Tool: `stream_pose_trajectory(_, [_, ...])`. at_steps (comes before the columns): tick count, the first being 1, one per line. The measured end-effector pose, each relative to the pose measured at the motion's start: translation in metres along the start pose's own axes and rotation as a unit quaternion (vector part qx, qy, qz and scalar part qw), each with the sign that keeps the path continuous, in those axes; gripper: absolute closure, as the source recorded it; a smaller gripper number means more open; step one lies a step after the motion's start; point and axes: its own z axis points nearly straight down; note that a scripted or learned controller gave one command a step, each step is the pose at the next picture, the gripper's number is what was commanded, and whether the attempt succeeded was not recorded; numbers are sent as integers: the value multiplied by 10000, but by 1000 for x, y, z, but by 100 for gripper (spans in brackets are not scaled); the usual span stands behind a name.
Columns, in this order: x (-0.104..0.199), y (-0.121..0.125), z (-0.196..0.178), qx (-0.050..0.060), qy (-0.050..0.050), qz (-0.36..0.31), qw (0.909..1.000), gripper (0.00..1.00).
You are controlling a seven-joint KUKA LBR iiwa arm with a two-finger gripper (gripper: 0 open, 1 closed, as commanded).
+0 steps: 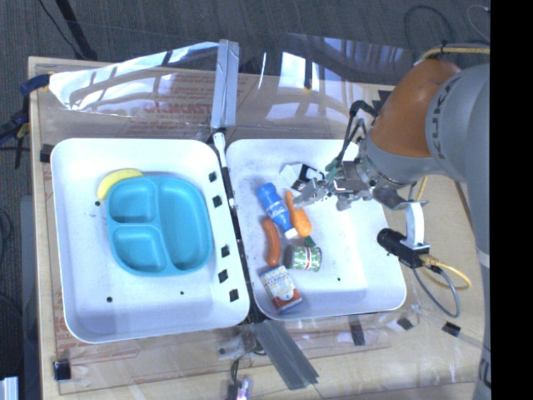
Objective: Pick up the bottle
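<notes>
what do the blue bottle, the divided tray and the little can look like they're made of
The bottle looks like glossy plastic: solid blue body, white cap end. The divided tray looks like moulded matte plastic: uniform turquoise, rounded compartments. The can is probably metal under a printed green label, with a pale rim at its end, though it is too small to be sure.

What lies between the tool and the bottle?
In the camera view, the tool hangs just right of the blue bottle. An orange carrot-like piece lies alongside the bottle on that side; otherwise only bare white bin floor.
</notes>
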Motion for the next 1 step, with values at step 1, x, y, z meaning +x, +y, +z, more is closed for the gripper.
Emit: stream_pose_trajectory(1, [49, 49, 105, 0, -1, -694, 9976, 0])
